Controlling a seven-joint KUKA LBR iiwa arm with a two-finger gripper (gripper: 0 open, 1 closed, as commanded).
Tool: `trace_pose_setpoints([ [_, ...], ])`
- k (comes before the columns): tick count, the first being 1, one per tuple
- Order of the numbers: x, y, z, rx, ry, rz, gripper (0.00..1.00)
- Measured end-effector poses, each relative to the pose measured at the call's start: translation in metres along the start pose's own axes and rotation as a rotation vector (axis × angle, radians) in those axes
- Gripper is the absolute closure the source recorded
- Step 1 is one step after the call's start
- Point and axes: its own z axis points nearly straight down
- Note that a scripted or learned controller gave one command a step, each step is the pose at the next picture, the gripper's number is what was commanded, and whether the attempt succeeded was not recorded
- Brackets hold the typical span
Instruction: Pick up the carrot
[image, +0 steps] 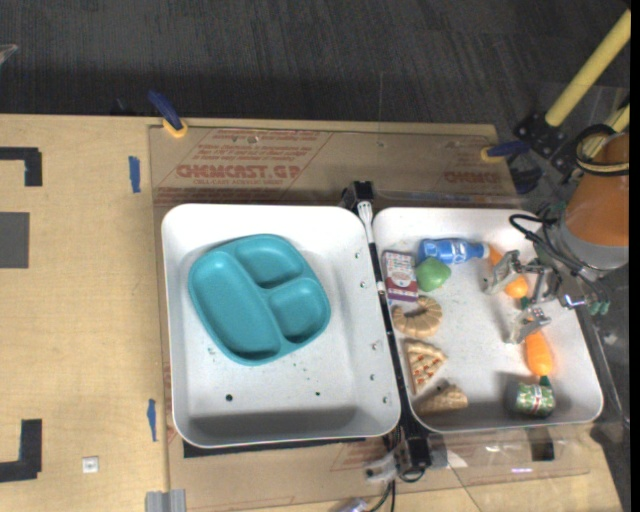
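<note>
You're looking at the carrot (539, 352) lying near the right bin's (470, 222) right edge, just below the gripper (522, 300). Its jaws are hanging open, holding nothing. It's looking light, stiff and smooth (probably plastic), so I'd be pinching across its middle.

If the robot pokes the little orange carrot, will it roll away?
Probably a bit. The carrot looks smooth and rounded, lying on its side on the flat floor of the right bin, so a nudge could roll it toward the green can. It seems stiff plastic, likely light and slippery for the gripper.
</note>
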Motion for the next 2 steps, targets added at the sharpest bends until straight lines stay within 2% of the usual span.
trace_pose_setpoints([
  [1, -0.006, 0.001, -0.015, 0.004, -0.015, -0.002, 1.0],
  [2, 0.025, 0.0, -0.002, -0.001, -0.005, -0.294, 1.0],
])
